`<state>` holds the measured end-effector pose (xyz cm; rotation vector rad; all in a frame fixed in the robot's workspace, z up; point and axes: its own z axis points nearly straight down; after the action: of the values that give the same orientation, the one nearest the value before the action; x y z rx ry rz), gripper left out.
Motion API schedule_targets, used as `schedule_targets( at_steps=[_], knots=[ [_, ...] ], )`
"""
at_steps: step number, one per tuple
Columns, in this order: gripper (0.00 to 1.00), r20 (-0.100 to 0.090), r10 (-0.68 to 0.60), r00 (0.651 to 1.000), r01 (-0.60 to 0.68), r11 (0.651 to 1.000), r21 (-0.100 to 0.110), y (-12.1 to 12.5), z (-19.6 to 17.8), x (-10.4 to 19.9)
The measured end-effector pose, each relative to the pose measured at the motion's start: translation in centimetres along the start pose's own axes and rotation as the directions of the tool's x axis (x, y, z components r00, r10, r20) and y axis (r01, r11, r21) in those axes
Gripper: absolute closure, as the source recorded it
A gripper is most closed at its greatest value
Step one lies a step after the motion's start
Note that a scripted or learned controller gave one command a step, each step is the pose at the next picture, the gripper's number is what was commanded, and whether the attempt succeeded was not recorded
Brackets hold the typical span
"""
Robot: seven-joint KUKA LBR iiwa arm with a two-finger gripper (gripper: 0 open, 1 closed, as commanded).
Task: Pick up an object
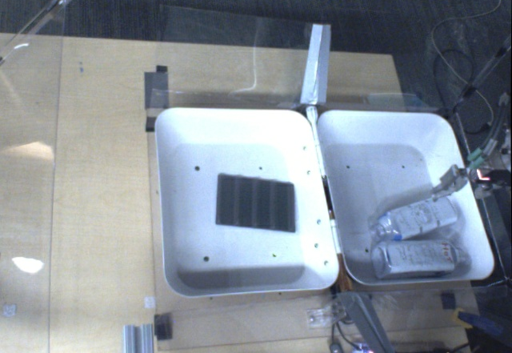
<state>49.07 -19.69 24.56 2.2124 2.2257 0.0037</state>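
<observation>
Two clear plastic bottles lie in the right bin (360, 143), in its near right corner. The upper bottle (418, 220) lies tilted, and the lower bottle (420, 258) lies along the front wall. A dark ribbed rectangular pad (256, 202) lies flat in the middle of the left bin (184, 143). A small grey part of my gripper (452, 179) reaches in over the right bin's right rim, just above the upper bottle's far end. Nothing is visibly held.
A clear upright strip (316, 63) stands behind the seam between the bins. Cables (472, 63) hang at the far right. Clamps and cables (352, 327) sit at the bench's front edge. Bare wooden benchtop (80, 183) stretches to the left.
</observation>
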Motion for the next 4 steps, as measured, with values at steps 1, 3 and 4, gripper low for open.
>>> schedule_targets(
  at_steps=[1, 3, 4],
  knots=[
    [0.00, 0.005, -0.110, 0.994, 0.110, 0.994, -0.011, 0.8, 9.5, -0.6],
    [0.00, 0.003, -0.295, 0.955, 0.295, 0.955, -0.012, 1.4, 15.6, 8.3],
    [1.00, 0.008, -0.297, 0.955, 0.297, 0.955, -0.023, 1.8, 14.3, 8.4]
  ],
)
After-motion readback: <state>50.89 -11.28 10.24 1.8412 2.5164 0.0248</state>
